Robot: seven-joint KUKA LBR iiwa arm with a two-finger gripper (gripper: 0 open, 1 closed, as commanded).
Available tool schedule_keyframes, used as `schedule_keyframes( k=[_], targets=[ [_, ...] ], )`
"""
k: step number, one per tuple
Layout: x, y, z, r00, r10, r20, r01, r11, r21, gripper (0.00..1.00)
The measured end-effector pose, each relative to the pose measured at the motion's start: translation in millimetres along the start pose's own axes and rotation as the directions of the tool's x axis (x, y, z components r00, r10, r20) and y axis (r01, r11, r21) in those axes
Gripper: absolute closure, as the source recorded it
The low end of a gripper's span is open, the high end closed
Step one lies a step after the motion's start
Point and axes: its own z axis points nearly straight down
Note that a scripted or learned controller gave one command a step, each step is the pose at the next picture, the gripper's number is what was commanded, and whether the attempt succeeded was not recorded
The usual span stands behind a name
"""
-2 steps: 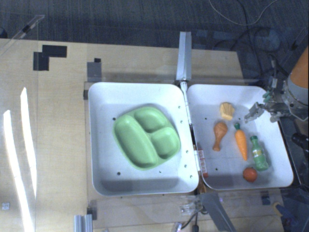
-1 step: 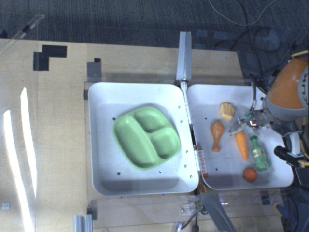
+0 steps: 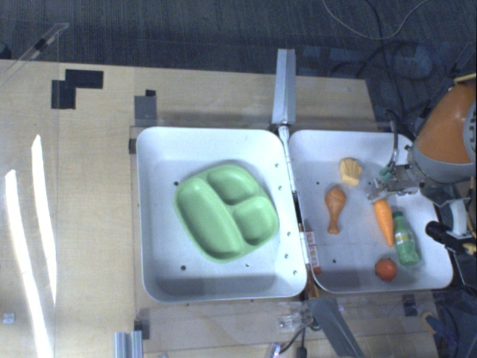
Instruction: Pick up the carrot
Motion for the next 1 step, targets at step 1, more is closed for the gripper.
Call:
schedule_keyframes(
  k=[1],
  targets=[
    [63.8, 11.6, -96.3, 0.993, 0.116, -0.001, -0.116, 0.993, 0.011, 1.00]
  ],
)
